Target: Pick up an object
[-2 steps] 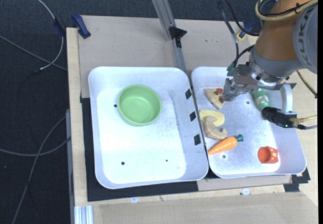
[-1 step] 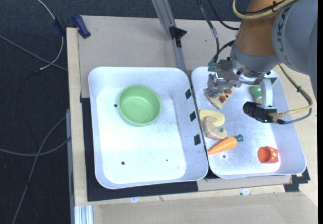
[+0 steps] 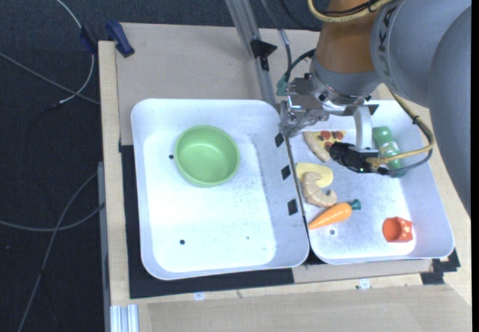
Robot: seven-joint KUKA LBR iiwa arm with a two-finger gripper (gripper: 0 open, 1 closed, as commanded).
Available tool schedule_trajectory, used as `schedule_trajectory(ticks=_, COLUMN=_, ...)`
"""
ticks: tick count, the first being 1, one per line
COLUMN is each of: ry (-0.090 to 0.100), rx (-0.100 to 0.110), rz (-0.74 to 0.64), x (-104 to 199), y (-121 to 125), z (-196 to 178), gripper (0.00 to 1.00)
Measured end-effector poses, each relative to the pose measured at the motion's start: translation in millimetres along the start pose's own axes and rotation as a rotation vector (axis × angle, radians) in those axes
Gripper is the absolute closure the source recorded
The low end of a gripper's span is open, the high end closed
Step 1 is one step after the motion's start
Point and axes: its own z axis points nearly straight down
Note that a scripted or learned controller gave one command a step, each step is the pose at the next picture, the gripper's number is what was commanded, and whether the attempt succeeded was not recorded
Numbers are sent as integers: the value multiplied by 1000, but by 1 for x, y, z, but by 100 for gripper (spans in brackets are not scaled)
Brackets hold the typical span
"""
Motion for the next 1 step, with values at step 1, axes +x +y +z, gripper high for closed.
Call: schedule_trajectory(ticks=1, ry=0, rx=1, rz=0, x=56, y=15, z=-13, gripper=100)
